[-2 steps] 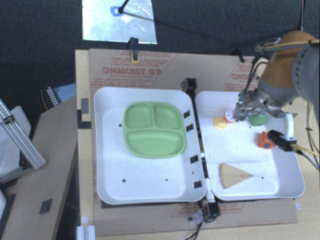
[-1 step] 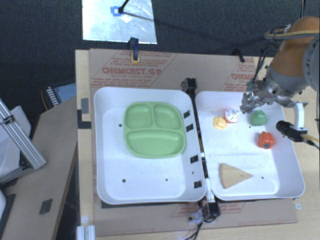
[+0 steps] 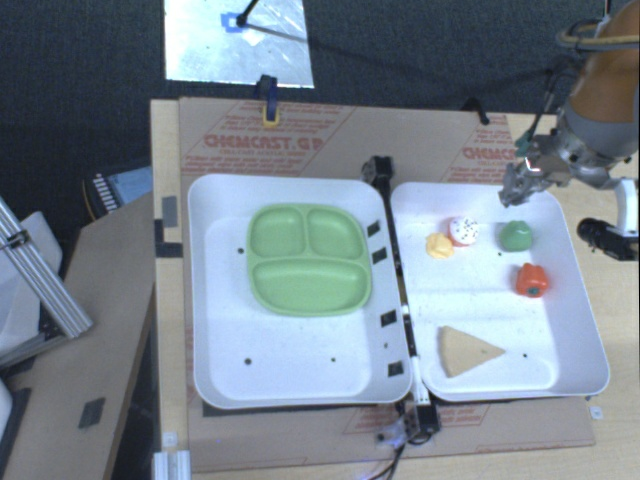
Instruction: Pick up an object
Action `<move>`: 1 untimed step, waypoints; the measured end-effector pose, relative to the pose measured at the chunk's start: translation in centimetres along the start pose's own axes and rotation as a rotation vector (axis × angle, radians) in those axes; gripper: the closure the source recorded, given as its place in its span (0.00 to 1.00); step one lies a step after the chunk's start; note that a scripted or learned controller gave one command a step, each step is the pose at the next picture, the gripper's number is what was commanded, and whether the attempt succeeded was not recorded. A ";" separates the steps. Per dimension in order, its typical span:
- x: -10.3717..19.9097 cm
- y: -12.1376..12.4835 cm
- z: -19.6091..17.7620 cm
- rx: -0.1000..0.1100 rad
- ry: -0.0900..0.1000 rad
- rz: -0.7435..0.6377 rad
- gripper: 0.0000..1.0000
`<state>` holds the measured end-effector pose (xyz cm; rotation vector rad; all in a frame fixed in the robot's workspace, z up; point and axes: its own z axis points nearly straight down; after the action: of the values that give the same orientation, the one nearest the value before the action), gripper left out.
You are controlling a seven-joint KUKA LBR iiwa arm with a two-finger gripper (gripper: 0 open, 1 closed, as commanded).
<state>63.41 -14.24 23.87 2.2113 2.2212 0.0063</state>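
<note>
Tan wedge [image 3: 466, 350] in right bin [image 3: 570, 368], "CHEMCAST" board [image 3: 330, 128], gripper [image 3: 515, 190] above

— What sits in the left bin [image 3: 215, 368]?
— A divided plate [image 3: 306, 259], in its upper middle.
— And the right bin [image 3: 575, 358]?
— Toward the top, a small lump [image 3: 439, 246] with a cupcake [image 3: 463, 231] touching its upper right; a ball [image 3: 516, 235] further right, a pepper [image 3: 531, 280] just below it. A wedge [image 3: 466, 350] lies lower left.
</note>
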 end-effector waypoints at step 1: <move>0.0 0.2 -3.0 0.002 0.001 -0.001 1.00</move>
<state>63.55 -14.24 26.92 2.2126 2.2236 0.0051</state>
